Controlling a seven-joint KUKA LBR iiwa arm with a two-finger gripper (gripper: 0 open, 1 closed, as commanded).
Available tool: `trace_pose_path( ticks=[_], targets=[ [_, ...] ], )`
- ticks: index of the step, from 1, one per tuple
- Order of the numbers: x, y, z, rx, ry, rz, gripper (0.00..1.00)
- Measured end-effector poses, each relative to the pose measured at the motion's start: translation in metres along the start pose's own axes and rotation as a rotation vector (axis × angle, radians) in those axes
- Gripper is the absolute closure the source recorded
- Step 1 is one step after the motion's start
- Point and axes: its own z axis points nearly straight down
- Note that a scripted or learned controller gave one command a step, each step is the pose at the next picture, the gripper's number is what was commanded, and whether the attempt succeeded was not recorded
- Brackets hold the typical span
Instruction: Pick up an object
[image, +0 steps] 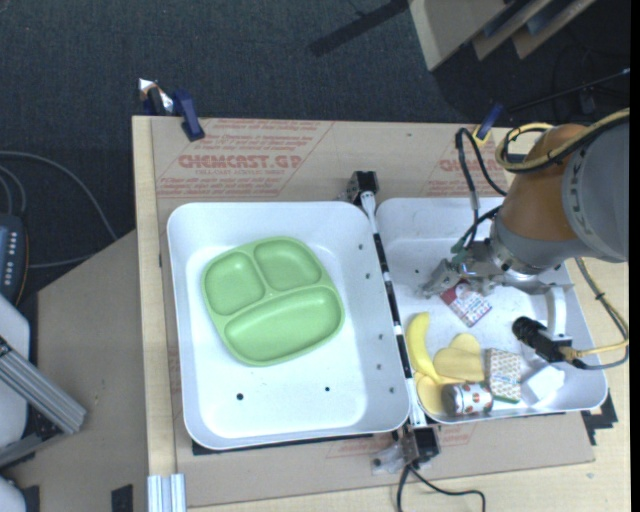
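Note:
The right bin (420, 225) holds a small pile along its near side. In it are a yellow banana-shaped toy (418, 338), a yellow lumpy toy (460, 358), a small can (470, 400) and a patterned box (505, 372). A red-and-white checkered packet (468, 306) lies just behind the pile. My gripper (446, 286) hangs low over the middle of the right bin, just left of and behind the packet. It is open, with nothing between its fingers.
The left bin (190, 240) carries a green divided plate (272, 300) in its middle. A raised divider with black clips (378, 260) separates the two bins. My grey and orange arm (545, 205) covers the right bin's far right part.

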Motion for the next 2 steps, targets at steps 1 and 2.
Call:
trace_pose_path(
  ticks=[1,2],
  targets=[
    [0.000,0.000,-0.010,-0.002,-0.001,0.001,1.00],
    [0.066,-0.023,-0.100,0.000,0.000,-0.001,1.00]
  ],
)
